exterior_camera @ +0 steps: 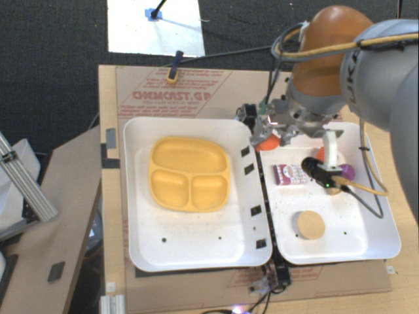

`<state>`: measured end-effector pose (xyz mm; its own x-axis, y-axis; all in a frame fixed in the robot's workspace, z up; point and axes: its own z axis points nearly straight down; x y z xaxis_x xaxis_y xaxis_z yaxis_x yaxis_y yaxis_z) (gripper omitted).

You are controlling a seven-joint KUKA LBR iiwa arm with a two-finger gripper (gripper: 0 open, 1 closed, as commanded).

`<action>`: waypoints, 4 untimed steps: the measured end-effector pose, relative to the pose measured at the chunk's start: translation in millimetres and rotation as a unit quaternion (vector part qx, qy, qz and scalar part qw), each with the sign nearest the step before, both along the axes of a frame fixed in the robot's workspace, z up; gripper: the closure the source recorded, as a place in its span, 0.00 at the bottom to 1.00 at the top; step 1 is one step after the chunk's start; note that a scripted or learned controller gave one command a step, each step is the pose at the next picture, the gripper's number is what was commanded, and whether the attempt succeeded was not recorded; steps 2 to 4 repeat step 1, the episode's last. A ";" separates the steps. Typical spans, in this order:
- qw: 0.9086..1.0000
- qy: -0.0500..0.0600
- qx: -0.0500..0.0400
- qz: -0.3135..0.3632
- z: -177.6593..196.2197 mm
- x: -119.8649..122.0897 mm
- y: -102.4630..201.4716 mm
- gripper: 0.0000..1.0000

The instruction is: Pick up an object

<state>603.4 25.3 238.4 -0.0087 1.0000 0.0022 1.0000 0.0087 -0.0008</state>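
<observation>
**Asker:** Where is the thing you could pick up?

**Me:** A small orange-red object (267,144) lies in the far left corner of the right bin (386,241), close to the wall that bin shares with its neighbour. My gripper (270,128) hangs directly over it, and my wrist hides part of it. I cannot tell whether they touch.

**Asker:** Is your gripper apart, together, or clamped on it?

**Me:** I cannot tell. My own wrist covers it from above, so I will not claim to hold anything.

**Asker:** What else is in that bin?

**Me:** A purple and white packet (290,174) lies flat near the bin's middle, just nearer the front than the orange-red object. A round tan disc (310,224) sits apart from it, toward the front edge. A small purple object (346,172) rests toward the right side, partly hidden.

**Asker:** And the other bin?

**Me:** The left bin (134,175) touches the right one along their shared edge. A yellow divided plate (190,174) with three compartments lies flat in its middle, well apart from my gripper. My grey arm, orange-banded, reaches in across the right bin's far edge.
</observation>
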 end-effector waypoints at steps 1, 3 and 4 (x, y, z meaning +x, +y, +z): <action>1.000 -0.001 0.000 0.000 1.1 -6.7 48.9 1.00; 1.000 -0.001 0.000 0.000 1.1 -6.7 48.9 1.00; 1.000 -0.001 0.000 0.000 1.1 -6.7 48.9 1.00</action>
